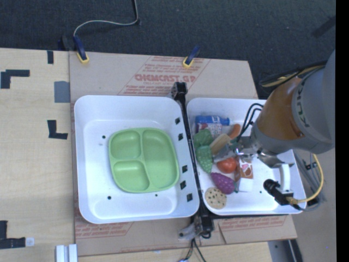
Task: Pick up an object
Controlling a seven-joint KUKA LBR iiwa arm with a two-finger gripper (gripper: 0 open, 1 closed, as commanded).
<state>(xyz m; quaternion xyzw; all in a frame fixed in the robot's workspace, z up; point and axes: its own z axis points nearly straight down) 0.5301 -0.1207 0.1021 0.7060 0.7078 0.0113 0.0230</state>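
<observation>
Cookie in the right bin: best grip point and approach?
Judging from the camera view, take the cookie across its round rim, descending from straight above. It lies flat near the bin's front wall, with the purple piece close behind, so side approaches look crowded.

Two white bins sit side by side on a cardboard sheet. The left bin carries a green divided plate near its middle. The right bin holds a heap of toy food against its left wall: a blue packet toward the far edge, green leaves, a red tomato, a purple piece and a cookie near the front left corner. The grey arm with its orange band reaches over the bin's right side, the gripper low over the heap beside the tomato.
</observation>
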